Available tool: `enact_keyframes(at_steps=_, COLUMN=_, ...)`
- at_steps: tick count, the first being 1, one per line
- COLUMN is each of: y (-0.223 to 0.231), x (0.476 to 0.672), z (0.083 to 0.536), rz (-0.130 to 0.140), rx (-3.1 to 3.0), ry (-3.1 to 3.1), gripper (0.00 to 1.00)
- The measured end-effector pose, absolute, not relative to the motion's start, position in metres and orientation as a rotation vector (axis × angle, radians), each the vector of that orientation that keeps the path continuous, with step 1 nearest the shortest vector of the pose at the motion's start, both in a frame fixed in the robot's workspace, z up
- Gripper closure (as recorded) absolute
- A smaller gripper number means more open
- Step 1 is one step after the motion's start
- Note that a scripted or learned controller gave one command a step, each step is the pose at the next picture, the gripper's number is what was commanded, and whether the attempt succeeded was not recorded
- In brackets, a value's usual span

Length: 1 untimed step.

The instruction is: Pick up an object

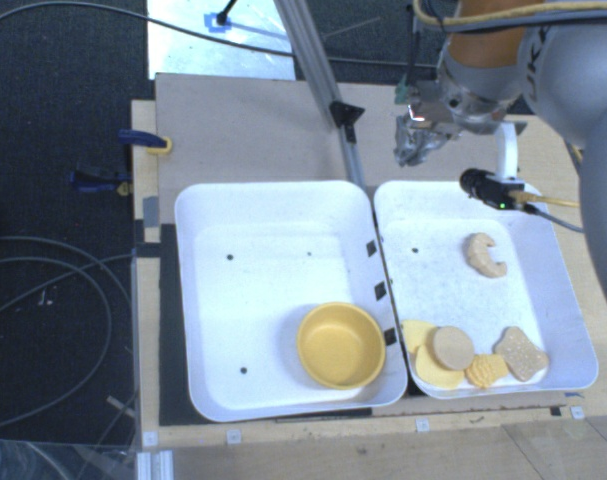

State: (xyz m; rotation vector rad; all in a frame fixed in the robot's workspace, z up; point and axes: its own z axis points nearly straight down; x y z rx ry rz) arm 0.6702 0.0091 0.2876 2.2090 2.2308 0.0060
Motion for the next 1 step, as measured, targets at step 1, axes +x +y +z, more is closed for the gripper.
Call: enact_keyframes(at_steps=1, y=0.0539, x=0.6706, z=0.2691, rz=0.003, rx=2.211, ry=2.232, gripper=1.00)
